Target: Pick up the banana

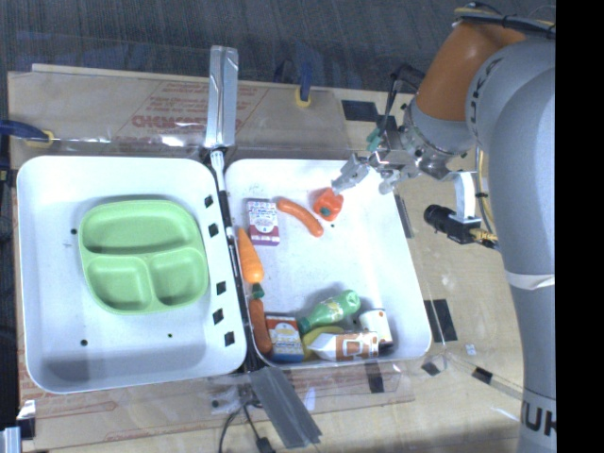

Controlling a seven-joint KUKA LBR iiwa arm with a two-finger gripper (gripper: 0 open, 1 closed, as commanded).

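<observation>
My gripper hangs over the back right corner of the right bin, just right of a small red-orange pepper. Its two pale fingers stand apart, open, with nothing between them. A pale yellow curved piece pokes out beneath a green bottle at the bin's front; it may be the banana, and most of it is hidden.
The right bin also holds a red-and-white carton, an orange sausage, two carrots along the left wall, a can and a white-orange bottle. A green divided plate lies in the left bin.
</observation>
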